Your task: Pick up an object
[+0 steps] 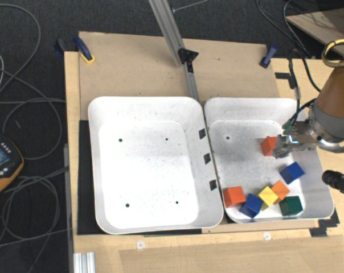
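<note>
The worktop [132, 61] carries two shallow white bins side by side, their inner rims nearly touching along a seam with small black clips. The left bin [103, 110] has its whole floor open, only fine speckles and a few dark dots on it. The right bin [240, 104] is busier: its upper half toward twelve o'clock is bare, while the blocks gather toward five and six o'clock against the near rim. There sit an orange block [234, 195], a blue block [252, 205], a yellow block [268, 195], a smaller orange block [281, 189] and a green block [291, 206], packed close, some touching, with little room between them and the rim. A second blue block [292, 171] lies apart, turned on the diagonal so its corners point toward twelve and six. The arm [334, 104] comes in from three o'clock, and its end effector [281, 145] sits low over the right bin's middle, just beside a reddish-orange block [268, 145] on its nine o'clock side. That block looks roughly cubic, with no clear long axis, its faces about square to the bin walls. I cannot tell how far the end effector is spread, nor whether the block is between its fingers or merely next to them. A metal post [171, 27] slants up from twelve o'clock.
</note>
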`<state>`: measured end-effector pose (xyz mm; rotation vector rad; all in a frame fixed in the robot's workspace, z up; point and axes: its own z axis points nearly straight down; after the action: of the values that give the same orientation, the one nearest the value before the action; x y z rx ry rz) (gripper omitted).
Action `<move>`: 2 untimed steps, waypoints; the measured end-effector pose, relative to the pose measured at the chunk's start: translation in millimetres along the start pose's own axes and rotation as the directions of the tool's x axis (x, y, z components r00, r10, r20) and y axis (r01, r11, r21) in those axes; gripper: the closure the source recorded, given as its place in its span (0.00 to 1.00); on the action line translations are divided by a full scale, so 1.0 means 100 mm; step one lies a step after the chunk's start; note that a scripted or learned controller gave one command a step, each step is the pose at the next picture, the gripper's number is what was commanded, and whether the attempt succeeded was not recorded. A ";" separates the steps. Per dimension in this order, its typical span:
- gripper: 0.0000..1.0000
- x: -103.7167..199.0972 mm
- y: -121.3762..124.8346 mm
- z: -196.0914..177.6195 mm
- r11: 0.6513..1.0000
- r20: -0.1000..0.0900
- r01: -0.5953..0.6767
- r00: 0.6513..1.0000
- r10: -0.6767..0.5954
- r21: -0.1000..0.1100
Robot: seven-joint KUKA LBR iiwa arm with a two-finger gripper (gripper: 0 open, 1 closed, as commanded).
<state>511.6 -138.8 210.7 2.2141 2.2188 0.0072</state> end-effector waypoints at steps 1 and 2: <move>1.00 0.06 -0.03 -0.47 1.000 0.000 0.000 1.000 0.000 0.001; 1.00 0.06 -0.01 -0.90 1.000 0.000 0.000 1.000 0.000 0.002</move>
<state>509.7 -132.8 300.8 2.2154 2.2194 0.0056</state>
